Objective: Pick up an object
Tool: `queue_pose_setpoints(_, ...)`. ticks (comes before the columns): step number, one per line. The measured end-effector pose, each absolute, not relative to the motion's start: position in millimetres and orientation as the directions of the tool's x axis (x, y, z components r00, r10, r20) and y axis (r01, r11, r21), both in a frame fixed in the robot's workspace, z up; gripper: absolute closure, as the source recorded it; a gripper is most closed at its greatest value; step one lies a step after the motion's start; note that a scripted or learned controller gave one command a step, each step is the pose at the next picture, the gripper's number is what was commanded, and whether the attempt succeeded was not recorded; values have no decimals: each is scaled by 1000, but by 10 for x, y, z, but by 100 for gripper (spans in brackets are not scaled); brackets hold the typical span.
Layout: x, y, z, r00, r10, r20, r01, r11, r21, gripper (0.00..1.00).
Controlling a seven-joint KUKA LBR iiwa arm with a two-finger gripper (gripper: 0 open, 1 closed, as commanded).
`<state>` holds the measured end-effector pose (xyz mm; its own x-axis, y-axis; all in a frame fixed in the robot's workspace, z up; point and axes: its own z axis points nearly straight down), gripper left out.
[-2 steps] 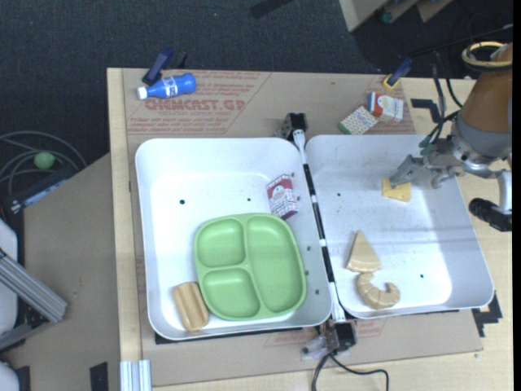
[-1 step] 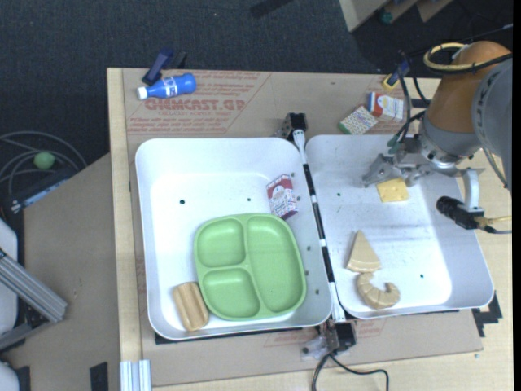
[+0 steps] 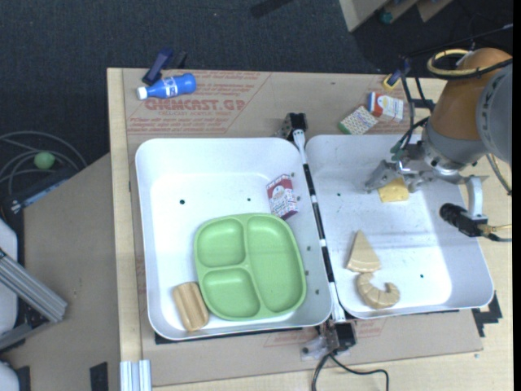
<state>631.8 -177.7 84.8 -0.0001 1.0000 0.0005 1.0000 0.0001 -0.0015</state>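
So the arm (image 3: 468,108) is reaching in over the right bin (image 3: 456,296), and the claw (image 3: 396,179) is hanging right above a little yellow block (image 3: 394,193) near that bin's back half. The metal fingers (image 3: 376,179) look splayed out to either side of the block, with nothing between them, so the claw is spread and empty as far as the view shows. The block looks like the obvious target: it sits flat on the bin floor, just under the fingertips, apart from everything else.

Other stuff in that bin: a pale wedge (image 3: 363,253) and a croissant-looking piece (image 3: 378,291), both toward the front edge and well apart from the claw. The left bin (image 3: 159,169) has a green divided plate (image 3: 247,265), a tan bread-like piece (image 3: 189,305) beside it, and a small red-and-white carton (image 3: 282,196) up against the divider.

For doing this step well, the guess is that the claw needs to be centred so the block ends up squarely between the fingers, not under one tip. The block looks low and flat, so the fingers probably have to go nearly to the bin floor before closing, otherwise they'll skim over the top. It also seems light and hard, so an off-centre squeeze could squirt it sideways. Straight down, close gently, then lift.
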Motion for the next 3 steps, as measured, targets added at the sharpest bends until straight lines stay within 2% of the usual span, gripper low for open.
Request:
queue_pose_setpoints(1, 6339, -1787, 979, 0, 1000, -2, 1000, 0, 5, 100)
queue_pose_setpoints(2, 6322, -1780, 952, 0, 1000, 0, 1000, 0, 0, 0)
queue_pose_setpoints(3, 6403, -1371, 845, -1, 1000, 2, 1000, 1, -2, 0)
